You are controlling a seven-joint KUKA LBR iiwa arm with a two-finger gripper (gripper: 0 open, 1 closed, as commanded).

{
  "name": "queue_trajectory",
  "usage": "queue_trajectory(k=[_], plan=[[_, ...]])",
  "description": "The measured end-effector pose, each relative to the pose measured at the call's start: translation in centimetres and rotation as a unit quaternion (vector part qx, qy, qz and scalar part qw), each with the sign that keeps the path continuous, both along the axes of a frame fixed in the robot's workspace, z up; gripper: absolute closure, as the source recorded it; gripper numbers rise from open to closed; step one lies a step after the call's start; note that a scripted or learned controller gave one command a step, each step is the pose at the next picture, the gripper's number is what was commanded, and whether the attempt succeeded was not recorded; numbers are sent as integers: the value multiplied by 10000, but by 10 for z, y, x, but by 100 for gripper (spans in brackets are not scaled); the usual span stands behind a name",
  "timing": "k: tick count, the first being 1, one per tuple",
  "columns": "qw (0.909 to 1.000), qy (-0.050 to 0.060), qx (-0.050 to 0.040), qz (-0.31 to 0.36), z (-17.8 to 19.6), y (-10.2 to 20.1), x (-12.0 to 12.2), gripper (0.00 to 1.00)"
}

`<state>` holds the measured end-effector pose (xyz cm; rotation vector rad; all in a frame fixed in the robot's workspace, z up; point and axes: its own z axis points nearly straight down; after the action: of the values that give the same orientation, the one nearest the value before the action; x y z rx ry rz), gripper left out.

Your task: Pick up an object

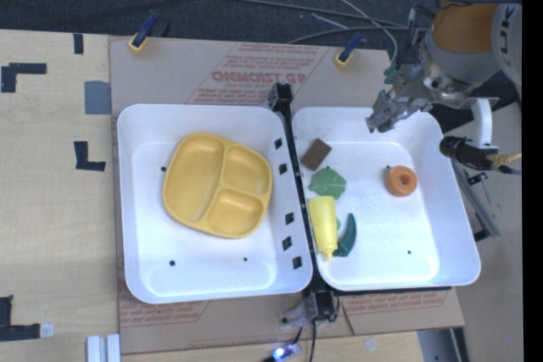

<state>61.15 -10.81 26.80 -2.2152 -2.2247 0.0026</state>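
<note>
Inside left bin (140, 208) — yellow tray (217, 185); right bin (450, 258) — orange ring (400, 181).

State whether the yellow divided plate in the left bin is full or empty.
Empty. The yellow divided plate lies flat in the left bin, and all three compartments show bare yellow surface, with nothing resting in them.

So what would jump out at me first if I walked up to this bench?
Probably the big yellow divided plate lying in the left bin. Next, the small cluster in the right bin: a brown block, a green leafy piece and a yellow corn-like piece near the divider, with an orange ring-shaped piece apart on the right. The arm's pincer hovers over that bin's far edge.
</note>
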Motion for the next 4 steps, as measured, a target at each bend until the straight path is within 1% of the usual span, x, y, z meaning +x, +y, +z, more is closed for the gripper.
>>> queue_trajectory(k=[1,2,3,4], plan=[[10000,6,1,3,-19,52,-19,100],[10000,2,1,3,-18,97,-37,100],[10000,2,2,9,-19,142,-49,100],[10000,10,-3,4,-39,186,-62,100]])
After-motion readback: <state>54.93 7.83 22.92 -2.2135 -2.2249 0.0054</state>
